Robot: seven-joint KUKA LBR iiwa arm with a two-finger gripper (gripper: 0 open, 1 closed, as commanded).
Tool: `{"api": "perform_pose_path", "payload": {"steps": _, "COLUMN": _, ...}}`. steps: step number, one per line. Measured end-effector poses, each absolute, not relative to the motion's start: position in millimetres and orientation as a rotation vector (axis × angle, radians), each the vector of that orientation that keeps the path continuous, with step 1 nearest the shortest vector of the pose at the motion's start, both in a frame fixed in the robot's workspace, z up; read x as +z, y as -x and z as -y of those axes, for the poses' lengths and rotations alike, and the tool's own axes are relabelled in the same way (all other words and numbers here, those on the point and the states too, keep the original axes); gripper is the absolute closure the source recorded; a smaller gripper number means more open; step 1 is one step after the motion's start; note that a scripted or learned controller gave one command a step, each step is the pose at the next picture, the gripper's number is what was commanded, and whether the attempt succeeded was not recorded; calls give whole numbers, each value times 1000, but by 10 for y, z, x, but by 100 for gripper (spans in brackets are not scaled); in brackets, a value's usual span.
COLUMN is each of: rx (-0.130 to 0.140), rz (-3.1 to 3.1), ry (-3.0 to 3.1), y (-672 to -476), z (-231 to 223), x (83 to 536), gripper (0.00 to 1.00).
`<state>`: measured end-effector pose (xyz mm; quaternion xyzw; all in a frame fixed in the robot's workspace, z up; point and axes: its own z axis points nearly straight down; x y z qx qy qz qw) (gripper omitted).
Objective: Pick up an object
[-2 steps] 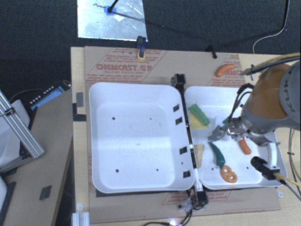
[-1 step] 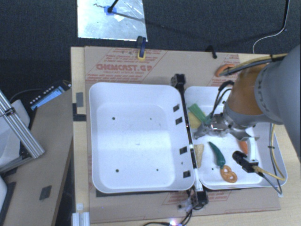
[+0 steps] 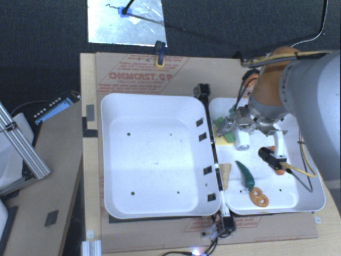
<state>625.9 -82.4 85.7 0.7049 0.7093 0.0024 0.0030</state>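
Pretzel (image 3: 259, 197), green pepper (image 3: 246, 176) in right bin (image 3: 306, 199); claw (image 3: 233, 125) above.

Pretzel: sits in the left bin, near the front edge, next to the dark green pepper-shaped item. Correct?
Wrong bin. The camera view shows the pretzel in the right bin, near its front edge, next to the dark green pepper-shaped item. The rest of your statement holds.

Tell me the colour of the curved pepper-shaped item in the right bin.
Dark green: the pepper-shaped item shows clearly in the camera view, just above the orange pretzel.
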Motion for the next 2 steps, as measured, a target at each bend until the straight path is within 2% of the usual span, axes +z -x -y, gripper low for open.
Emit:
{"api": "perform_pose_path", "payload": {"steps": 1, "rx": 7, "rz": -2227, "ry": -2209, "y": -6246, "z": 829, "x": 968, "gripper": 100}}
{"api": "perform_pose_path", "payload": {"steps": 2, "rx": 8, "rz": -2231, "ry": -2202, "y": -6254, "z": 830, "x": 1076, "gripper": 100}}
